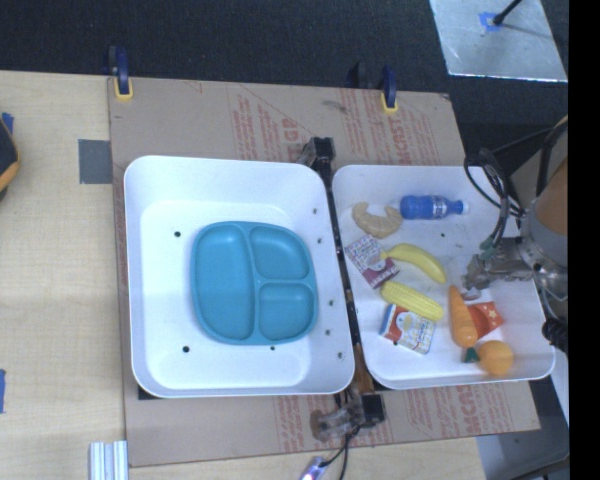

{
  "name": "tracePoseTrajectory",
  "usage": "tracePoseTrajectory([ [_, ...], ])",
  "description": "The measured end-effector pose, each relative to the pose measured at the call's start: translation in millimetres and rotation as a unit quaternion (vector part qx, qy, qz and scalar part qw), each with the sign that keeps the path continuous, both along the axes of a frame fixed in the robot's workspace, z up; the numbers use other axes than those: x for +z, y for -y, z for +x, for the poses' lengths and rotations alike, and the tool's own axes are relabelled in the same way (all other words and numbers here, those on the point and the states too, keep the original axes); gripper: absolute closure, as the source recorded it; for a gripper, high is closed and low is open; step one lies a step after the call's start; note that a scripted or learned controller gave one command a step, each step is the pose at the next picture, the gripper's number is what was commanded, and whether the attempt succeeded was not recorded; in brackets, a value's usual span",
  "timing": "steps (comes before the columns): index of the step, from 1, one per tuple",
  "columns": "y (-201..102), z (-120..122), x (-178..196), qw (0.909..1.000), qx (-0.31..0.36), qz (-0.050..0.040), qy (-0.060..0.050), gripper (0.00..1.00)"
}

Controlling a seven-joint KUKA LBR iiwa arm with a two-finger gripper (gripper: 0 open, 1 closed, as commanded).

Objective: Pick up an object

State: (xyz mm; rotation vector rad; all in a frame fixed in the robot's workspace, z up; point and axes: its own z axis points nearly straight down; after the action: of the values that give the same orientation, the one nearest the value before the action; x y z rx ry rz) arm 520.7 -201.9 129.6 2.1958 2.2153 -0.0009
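Wooden worktop [50, 298], smooth blue sectioned plate [254, 281] in the left bin [140, 268], and the gripper [477, 274] hovers over the long carrot [461, 318], grip state unclear.

Two white bins: left bin [140, 268], right bin [430, 373]. Landmark: blue divided plate [253, 281], one, three compartments, in left bin. All else right of plate, in right bin: one blue bottle [430, 207]; one croissant [376, 219]; one banana [418, 261]; one corn cob [412, 300]; one carrot [462, 318]; one orange fruit [496, 357]; three small packets: [369, 258], [410, 329], [487, 316]. Two blue clamps above plate: [119, 71], [388, 85].
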Motion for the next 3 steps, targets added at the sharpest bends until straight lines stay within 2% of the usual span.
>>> tracePoseTrajectory([
  [1,-0.1,0.0,0.0,1.0,0.0,-0.0001,0.0,0.0],
  [2,-33.8,-34.9,-33.4,1.0,-0.003,0.0037,-0.002,0.0],
  [3,-32.0,-34.6,-22.7,1.0,-0.002,0.0022,-0.002,1.0],
])
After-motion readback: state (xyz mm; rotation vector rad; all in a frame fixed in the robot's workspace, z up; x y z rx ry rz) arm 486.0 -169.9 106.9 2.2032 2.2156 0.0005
